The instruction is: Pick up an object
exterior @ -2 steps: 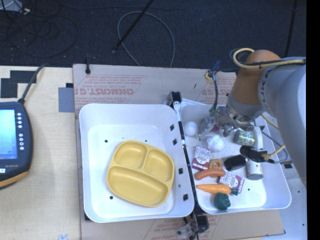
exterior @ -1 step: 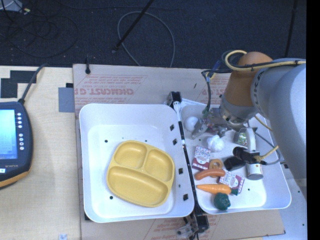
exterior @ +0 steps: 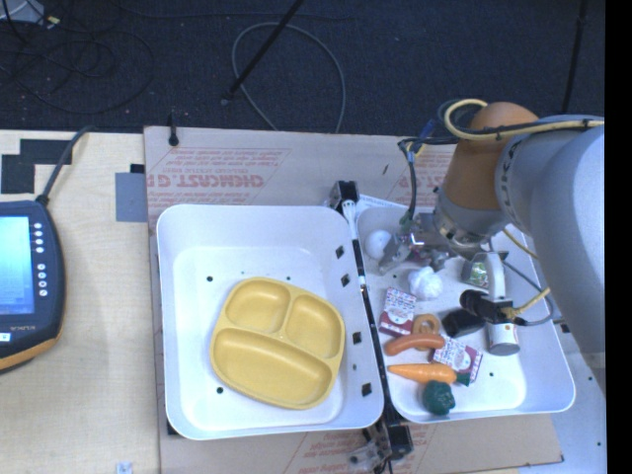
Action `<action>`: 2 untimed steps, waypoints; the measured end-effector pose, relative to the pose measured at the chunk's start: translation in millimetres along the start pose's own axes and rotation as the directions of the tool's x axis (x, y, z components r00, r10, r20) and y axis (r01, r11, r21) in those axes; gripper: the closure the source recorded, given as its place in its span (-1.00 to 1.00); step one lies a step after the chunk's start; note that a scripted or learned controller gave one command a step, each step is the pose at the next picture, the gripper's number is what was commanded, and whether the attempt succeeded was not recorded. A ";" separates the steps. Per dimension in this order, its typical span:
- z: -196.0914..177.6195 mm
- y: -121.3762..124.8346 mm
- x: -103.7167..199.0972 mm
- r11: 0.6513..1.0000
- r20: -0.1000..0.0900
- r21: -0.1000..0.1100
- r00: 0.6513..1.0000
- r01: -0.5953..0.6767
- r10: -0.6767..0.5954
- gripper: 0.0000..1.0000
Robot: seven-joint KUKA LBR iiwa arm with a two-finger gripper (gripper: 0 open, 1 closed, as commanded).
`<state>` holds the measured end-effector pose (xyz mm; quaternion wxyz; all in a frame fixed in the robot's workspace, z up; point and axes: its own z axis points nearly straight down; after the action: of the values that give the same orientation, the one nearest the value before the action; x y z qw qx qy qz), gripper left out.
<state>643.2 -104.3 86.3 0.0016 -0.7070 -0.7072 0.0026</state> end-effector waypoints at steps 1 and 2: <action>0.1 0.6 -11.1 1.000 -0.002 -0.003 1.000 0.000 0.000 -1.00; -8.8 1.1 -10.3 1.000 -0.004 0.000 1.000 0.001 -0.001 1.00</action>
<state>644.4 -114.6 95.1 0.0030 -0.7065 -0.7077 0.0010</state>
